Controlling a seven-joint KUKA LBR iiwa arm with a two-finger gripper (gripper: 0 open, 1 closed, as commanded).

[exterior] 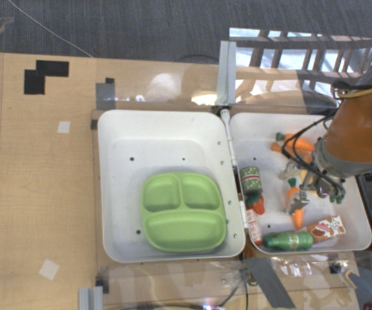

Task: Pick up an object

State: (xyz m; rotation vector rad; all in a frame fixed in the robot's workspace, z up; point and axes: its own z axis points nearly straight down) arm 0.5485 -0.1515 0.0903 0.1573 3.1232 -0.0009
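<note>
My gripper [297, 201] hangs low over the middle of the right bin [263, 131], below the orange band of the arm [360, 134]. Right under and beside it lie small orange carrot-like pieces [298, 219]. More orange pieces [296, 144] lie toward the bin's back. A can with a green and red label [250, 179] and a red strawberry-like toy [257, 205] sit along the left wall. A green bottle [288, 240] lies on its side at the front, and a small carton [327, 227] to its right. Whether anything sits in the gripper is hidden.
The left bin [121, 141] holds a green divided plate [183, 212] at its front. A small packet [252, 227] lies in the right bin's front left corner. A metal frame [302, 50] stands behind the bins. Cables loop off the wrist [328, 186].
</note>
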